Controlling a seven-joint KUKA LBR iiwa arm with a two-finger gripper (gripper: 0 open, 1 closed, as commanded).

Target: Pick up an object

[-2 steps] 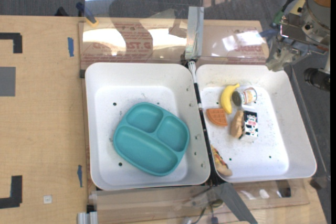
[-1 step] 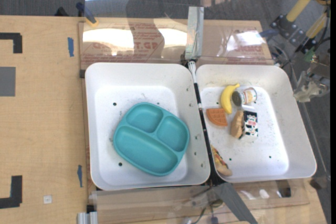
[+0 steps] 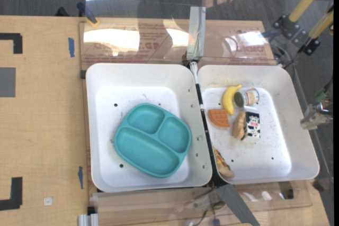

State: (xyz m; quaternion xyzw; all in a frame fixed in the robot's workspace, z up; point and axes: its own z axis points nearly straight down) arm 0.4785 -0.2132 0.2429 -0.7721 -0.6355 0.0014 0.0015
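1. A light wooden bench (image 3: 42,114) seen from above carries 2 shallow white bins side by side, touching along their inner edges.
2. The left bin (image 3: 100,87) holds 1 thing: a teal plate (image 3: 153,138) with 3 compartments. It lies flat and turned at a slant, filling the middle and the near half of the bin.
3. The right bin (image 3: 280,156) holds a cluster of small things in its far left part.
4. A yellow banana (image 3: 229,99) lies nearest the far edge, curving down towards the middle.
5. Just beside the banana's right side is a small can (image 3: 249,97) on its side, its round end facing the banana.
6. An orange waffle-like piece (image 3: 219,117) lies just below the banana, close to the bin's left edge.
7. To its right a tan bread roll (image 3: 239,125) lies lengthwise, touching a small black-and-white carton (image 3: 253,125) on its right.
8. Well apart from that cluster, a tan toy food piece (image 3: 223,164) with red and yellow marks rests against the near left corner of the right bin.
9. The right half of the right bin's floor is bare white with dark specks.
10. Whether the gripper is wide, narrow or holding anything cannot be told.
11. Clear plastic panels (image 3: 159,34) stand along the far edge of both bins.
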